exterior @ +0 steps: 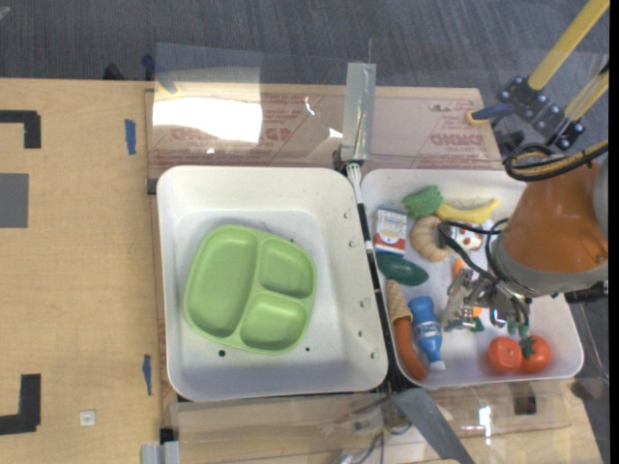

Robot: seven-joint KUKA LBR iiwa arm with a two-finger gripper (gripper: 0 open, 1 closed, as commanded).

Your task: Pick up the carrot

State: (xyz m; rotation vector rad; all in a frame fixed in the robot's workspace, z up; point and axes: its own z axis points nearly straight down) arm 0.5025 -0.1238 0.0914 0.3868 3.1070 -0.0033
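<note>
One tool (471,303) hovers by the carrot (515,353); its finger state is unclear.

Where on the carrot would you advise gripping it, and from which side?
Probably mid-length on the carrot, from straight above, closing across its width. It lies flat along the right bin's left wall, the blue bottle close on its other side, so room looks tight.

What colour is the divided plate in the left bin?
Light green, plain, no pattern; the divided plate shows clearly in the camera view.
</note>
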